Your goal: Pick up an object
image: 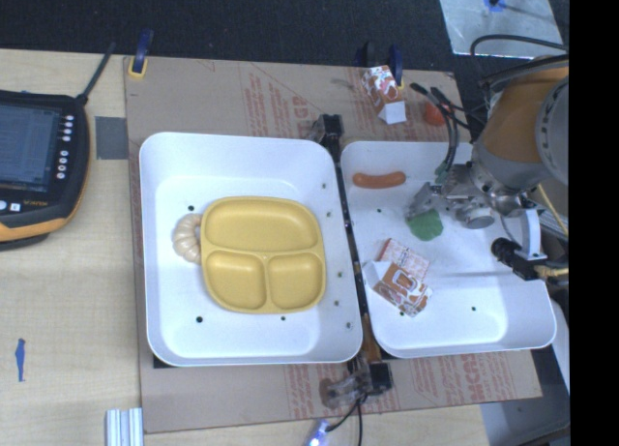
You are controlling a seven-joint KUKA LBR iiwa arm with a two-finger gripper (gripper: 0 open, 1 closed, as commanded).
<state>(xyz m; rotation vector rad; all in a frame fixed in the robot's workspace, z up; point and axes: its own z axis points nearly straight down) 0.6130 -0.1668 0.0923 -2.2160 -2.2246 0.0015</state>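
In the right bin [484,333] my gripper [427,204] hangs low at the bin's upper middle, the grey arm with its orange band [517,115] reaching in from the right. A small green object [425,226] lies directly under the gripper's tip, partly covered by it. Whether it is gripped is hidden. A reddish-brown sausage [379,180] lies to the left of the gripper near the bin's far wall. A brown and white carton [401,277] lies crumpled in front of it, towards the bin's left side.
The left bin [164,328] holds a yellow divided plate [263,252] with a beige ridged piece [185,237] against its left edge. Behind the bins stand a small patterned box [382,86] and a red item [435,113]. A control pendant [34,163] lies far left.
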